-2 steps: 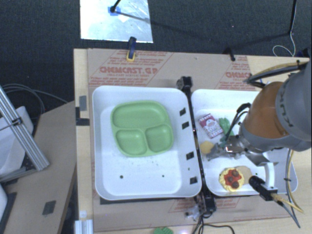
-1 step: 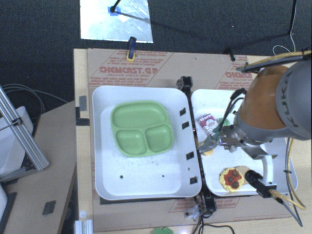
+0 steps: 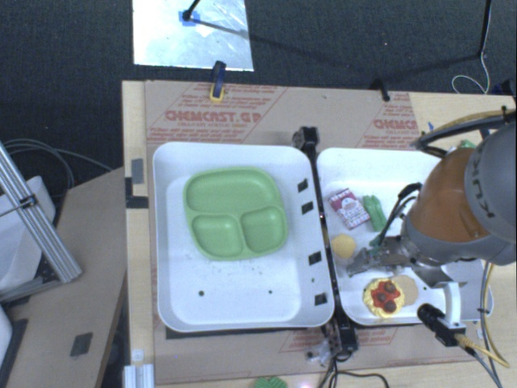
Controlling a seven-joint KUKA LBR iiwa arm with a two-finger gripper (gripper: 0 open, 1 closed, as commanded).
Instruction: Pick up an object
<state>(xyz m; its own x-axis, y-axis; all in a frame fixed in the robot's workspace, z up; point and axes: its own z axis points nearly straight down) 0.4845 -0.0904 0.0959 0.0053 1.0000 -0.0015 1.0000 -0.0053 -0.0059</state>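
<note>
The left bin (image 3: 174,297) holds a green divided plate (image 3: 236,213). The right bin (image 3: 355,162) holds a red-and-white packet (image 3: 348,208), a green piece (image 3: 375,211), a yellow ball (image 3: 344,245) and a round toy pizza (image 3: 384,295). The gripper (image 3: 362,263) hangs just beside the yellow ball; its opening I cannot tell
</note>
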